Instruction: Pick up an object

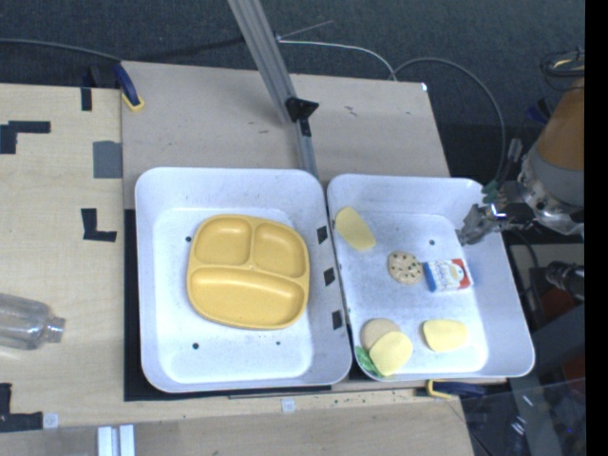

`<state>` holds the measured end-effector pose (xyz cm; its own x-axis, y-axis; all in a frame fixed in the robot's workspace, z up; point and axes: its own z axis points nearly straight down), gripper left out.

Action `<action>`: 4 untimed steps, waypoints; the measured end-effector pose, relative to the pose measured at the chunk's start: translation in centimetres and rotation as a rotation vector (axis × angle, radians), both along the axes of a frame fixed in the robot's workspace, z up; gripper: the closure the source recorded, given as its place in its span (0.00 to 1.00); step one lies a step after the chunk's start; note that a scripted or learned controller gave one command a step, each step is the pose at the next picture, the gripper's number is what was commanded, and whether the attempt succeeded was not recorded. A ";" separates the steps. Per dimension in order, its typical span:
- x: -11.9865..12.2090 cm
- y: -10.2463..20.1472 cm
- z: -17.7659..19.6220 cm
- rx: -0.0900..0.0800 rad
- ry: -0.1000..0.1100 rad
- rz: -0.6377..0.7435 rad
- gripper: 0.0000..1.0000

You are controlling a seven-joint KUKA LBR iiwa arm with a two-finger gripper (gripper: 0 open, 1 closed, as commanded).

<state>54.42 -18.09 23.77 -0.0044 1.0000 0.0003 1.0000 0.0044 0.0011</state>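
The right bin (pixel 494 283) holds several small items: a yellow wedge (pixel 354 228) at its upper left, a chocolate-chip cookie (pixel 406 268) in the middle, and a small red, white and blue carton (pixel 446 275) beside the cookie. A yellow oval piece (pixel 445 334) lies lower right, and a tan round piece (pixel 376 330) with a yellow-and-green item (pixel 390 351) sits at the lower left. My gripper (pixel 478 221) hovers over the bin's upper right rim, up and to the right of the carton, with nothing seen in it.
The left bin (pixel 161 350) carries a yellow divided plate (pixel 249 271). A slanted metal pole (pixel 266 50) ends near the bins' top junction. A clear plastic bottle (pixel 28 323) lies on the bench at far left. Cables (pixel 475 84) loop behind the right bin.
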 end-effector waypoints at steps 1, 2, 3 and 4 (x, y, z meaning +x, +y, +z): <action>-0.2 0.0 0.1 0.000 0.002 -0.002 0.00; -0.1 0.0 1.0 -0.001 0.002 0.000 1.00; 0.0 -1.9 -2.3 -0.002 0.005 -0.005 1.00; -1.2 0.0 -7.1 0.001 0.008 -0.004 1.00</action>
<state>53.22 -18.08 16.64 -0.0001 1.0000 0.0013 1.0000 0.0001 -0.0069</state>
